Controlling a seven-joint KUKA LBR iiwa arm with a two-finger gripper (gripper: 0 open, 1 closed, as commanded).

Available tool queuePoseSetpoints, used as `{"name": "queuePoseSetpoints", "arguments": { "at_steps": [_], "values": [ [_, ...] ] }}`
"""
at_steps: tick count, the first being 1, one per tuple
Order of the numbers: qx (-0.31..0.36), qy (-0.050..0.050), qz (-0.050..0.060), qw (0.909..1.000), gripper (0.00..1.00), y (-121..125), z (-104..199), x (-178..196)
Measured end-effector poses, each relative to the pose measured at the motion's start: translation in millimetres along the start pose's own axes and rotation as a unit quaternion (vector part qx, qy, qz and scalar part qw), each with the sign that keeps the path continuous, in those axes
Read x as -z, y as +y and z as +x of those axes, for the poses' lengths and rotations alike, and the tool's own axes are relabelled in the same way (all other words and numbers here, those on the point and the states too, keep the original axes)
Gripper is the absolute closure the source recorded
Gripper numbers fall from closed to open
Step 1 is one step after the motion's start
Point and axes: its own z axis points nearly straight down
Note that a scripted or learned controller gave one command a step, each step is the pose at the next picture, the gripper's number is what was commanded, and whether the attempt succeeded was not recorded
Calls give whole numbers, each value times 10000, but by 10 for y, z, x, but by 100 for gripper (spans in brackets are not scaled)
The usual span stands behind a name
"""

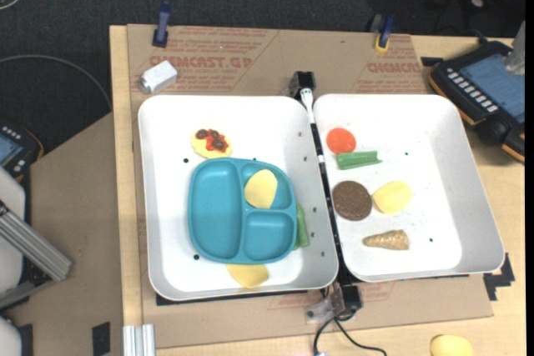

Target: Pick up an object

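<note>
Two white bins sit side by side on the bench. The left bin (158, 179) bears a blue tray (221, 213) with a yellow piece (261, 188) lying in its far right compartment. Far of the tray lies a small yellow disc with dark red bits (211, 142); another yellow piece (248, 273) pokes out at the tray's near edge, and a green strip (301, 228) lies along its right side.

The right bin (450, 171) bears an orange ball (340, 139), a green stick (358, 160) just near of it, a brown disc (351, 200), a yellow lump (391, 197) beside that disc, and a tan cone (386, 240) nearest.
</note>
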Motion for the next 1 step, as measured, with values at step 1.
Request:
{"name": "queuePoseSetpoints", "arguments": {
  "at_steps": [1],
  "values": [
    [-23,40,171,9998,100,-323,145,-1129]
  ]
}}
